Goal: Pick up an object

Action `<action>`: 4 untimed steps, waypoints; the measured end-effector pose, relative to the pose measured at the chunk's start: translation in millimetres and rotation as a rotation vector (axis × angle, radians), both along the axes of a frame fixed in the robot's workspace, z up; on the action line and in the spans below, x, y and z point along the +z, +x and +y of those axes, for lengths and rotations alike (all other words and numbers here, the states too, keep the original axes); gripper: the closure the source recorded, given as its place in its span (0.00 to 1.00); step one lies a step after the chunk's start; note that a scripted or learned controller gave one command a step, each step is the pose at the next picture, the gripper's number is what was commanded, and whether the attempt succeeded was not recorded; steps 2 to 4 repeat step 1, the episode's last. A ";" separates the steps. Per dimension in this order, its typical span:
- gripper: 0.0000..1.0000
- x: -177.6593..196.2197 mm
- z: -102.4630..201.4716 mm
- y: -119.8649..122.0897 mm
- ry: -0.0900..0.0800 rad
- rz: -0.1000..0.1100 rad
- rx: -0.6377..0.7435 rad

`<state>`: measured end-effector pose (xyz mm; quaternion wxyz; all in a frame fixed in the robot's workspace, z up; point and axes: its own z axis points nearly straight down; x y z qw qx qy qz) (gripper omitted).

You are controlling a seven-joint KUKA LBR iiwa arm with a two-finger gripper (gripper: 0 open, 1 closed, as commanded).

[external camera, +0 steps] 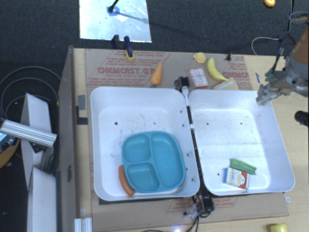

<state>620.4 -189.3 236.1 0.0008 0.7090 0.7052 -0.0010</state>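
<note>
Near the small carton [236,178], the green piece [243,166] looks light and stiff, best pinched across its narrow width, while the gripper [265,95] hovers far off, its state unclear.

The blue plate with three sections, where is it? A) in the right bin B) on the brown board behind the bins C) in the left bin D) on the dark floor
C. The blue plate lies flat in the left bin, with an orange sausage-shaped toy beside it.
</note>
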 end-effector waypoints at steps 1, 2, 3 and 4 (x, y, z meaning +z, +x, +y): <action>1.00 -15.4 30.7 1.5 0.002 -0.002 0.011; 1.00 -15.4 30.7 1.5 0.002 -0.002 0.011; 1.00 -15.4 30.7 1.5 0.002 -0.002 0.011; 1.00 -15.4 30.7 1.5 0.002 -0.002 0.011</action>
